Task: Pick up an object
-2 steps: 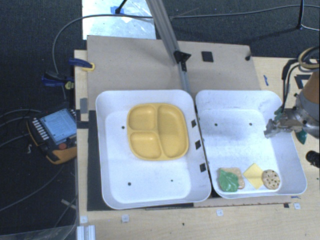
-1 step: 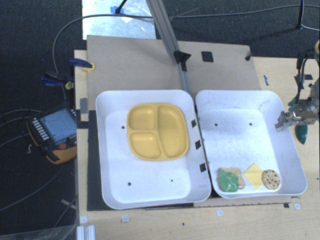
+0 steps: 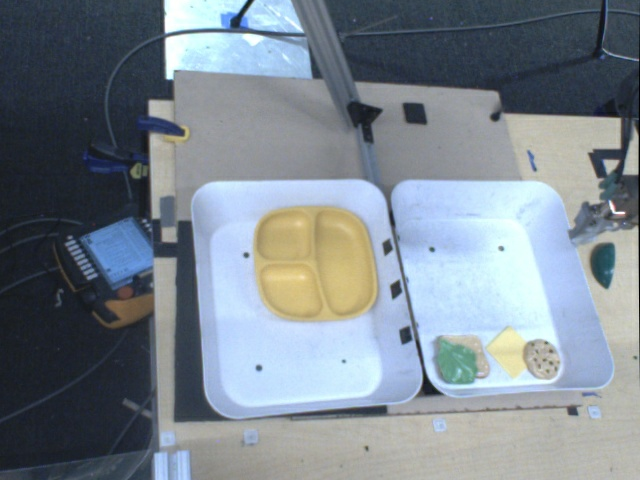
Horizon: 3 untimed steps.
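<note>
Jaws cannot be read as spread or closed: the gripper (image 3: 600, 220) is a small metallic shape at the camera view's right edge, just outside the right bin (image 3: 480, 258) by its far right corner. Nothing visibly sits in it. Pickable pieces lie along that bin's near edge, toward its near right corner: a green-topped toast (image 3: 459, 359), a yellow cheese slice (image 3: 507, 351) and a round cookie (image 3: 541, 358). From the gripper they lie nearer the camera and leftward, the cookie closest.
</note>
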Tool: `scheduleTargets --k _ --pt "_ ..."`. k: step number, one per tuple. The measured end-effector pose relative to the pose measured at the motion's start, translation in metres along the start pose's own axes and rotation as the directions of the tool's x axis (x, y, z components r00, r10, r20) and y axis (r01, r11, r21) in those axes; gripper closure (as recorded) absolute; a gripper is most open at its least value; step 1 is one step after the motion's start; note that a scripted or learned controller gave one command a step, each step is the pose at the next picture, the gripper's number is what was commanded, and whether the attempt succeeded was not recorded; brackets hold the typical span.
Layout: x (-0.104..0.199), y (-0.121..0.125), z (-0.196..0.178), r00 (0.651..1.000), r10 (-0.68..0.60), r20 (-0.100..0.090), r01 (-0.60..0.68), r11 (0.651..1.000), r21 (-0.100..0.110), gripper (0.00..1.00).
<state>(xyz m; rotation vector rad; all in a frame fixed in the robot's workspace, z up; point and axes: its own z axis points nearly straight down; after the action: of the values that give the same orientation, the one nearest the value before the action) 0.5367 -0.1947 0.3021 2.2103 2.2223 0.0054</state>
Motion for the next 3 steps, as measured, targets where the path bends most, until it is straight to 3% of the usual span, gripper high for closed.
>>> scheduleTargets --k 1,3 --pt "0.055 0.005 0.002 1.000 -0.005 -0.003 0.005 1.000 0.005 1.00" --pt "0.161 0.000 0.043 1.000 -0.003 -0.004 0.003 1.000 0.007 1.00"
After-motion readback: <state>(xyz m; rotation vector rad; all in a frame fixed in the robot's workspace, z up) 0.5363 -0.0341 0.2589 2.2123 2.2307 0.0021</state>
